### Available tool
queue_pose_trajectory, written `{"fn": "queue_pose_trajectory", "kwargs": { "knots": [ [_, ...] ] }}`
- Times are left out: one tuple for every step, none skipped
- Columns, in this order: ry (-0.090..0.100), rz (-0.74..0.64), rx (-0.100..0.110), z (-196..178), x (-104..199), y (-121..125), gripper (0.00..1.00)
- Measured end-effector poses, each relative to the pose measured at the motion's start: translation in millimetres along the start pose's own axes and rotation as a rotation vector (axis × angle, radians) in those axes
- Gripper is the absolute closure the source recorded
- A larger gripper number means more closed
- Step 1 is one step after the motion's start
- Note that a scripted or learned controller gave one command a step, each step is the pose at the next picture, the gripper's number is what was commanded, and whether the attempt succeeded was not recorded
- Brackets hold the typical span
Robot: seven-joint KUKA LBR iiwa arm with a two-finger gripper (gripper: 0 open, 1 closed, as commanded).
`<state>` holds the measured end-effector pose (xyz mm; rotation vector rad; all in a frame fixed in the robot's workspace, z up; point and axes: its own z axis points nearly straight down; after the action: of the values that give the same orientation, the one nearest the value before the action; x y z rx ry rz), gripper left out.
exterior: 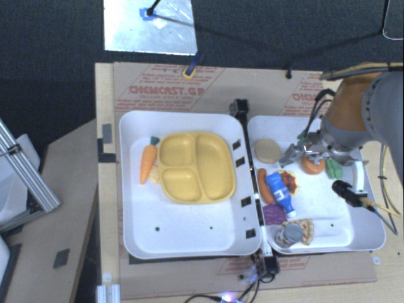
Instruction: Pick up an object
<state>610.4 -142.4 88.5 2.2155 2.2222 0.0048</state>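
Note:
My gripper (305, 154) hangs low over the back of the right bin (366, 232), reaching in from the right. Directly beneath its front side lies an orange round toy (312, 165), with a green piece (333, 168) just to its right. A tan round disc (267, 150) lies to the gripper's left. Nearer the front lie a blue bottle (279, 194), an orange sausage (264, 186), a red piece (290, 180) and a purple piece (273, 214). A silver can (290, 233) and a tan waffle-like piece (306, 230) sit at the front edge.
The left bin (136, 232) holds a yellow divided plate (191, 167) and a carrot (148, 161) to its left. A black divider (247, 163) runs between the bins. The right bin's front right floor is bare.

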Motion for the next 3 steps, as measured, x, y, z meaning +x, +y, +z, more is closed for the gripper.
{"fn": "queue_pose_trajectory", "kwargs": {
  "knots": [
    [-0.009,0.0,-0.013,-13.4,-3.0,2.8,1.0],
    [0.0,-0.001,0.0,-59.4,1.2,-0.7,1.0],
    [-0.001,-0.003,-0.003,-120.5,9.2,4.3,1.0]
  ]
}}
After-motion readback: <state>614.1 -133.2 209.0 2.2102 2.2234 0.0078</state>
